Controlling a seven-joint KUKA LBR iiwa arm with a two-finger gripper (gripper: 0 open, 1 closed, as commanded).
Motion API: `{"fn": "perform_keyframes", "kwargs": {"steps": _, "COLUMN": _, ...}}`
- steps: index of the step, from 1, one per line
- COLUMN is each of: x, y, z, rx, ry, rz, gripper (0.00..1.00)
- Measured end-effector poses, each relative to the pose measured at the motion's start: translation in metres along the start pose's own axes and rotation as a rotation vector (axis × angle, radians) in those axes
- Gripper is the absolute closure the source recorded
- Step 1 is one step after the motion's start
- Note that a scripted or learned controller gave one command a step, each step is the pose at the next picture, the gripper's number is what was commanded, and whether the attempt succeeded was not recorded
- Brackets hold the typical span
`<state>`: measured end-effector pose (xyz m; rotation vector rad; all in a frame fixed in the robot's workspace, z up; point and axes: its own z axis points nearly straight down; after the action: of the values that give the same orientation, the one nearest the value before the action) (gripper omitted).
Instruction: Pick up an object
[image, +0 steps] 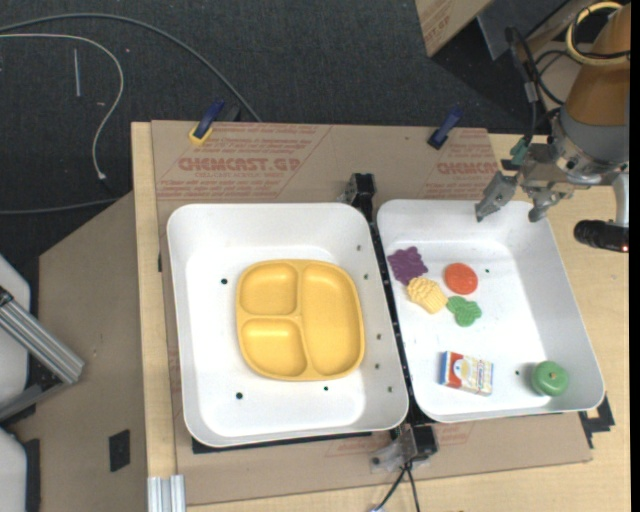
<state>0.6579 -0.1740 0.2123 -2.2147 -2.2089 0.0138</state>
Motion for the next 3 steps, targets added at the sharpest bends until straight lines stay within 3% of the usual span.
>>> {"fn": "perform_keyframes", "kwargs": {"steps": 1, "x": 0.001, "y": 0.003, "z": -0.01, "rx": -0.015, "ry": -0.003, "rz": -0.003, "gripper": 0.0}}
{"fn": "perform_keyframes", "kwargs": {"steps": 2, "x": 0.006, "y": 0.006, "z": 0.052, "rx": -0.008, "ry": -0.001, "rz": -0.005, "gripper": 0.0}}
{"fn": "perform_keyframes", "kwargs": {"steps": 3, "x": 0.003, "y": 0.002, "z": 0.11, "rx": -0.015, "ry": -0.002, "rz": -0.003, "gripper": 0.0}}
